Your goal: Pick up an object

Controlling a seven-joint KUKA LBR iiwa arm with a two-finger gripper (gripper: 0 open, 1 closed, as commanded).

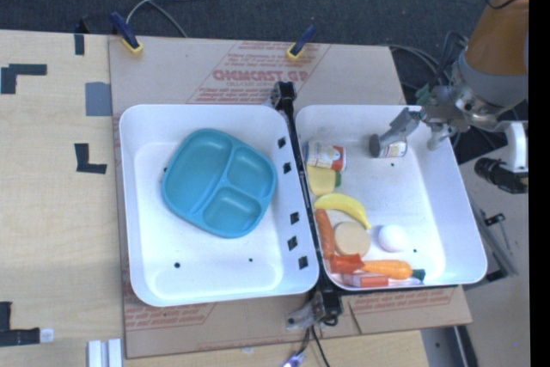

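Arm: we see it reach in from the right, over the right bin (447, 211).
Gripper (388, 143): it hangs low at the far side of the right bin; we cannot tell its state.
Objects: we see a banana (344, 207), a white egg (393, 237), a carrot (387, 268) and a small can (325, 156) along that bin's left and near sides.
Left bin (137, 211): it holds a blue divided plate (219, 182).

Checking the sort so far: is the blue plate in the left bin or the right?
Left bin: the blue plate lies flat on its floor.
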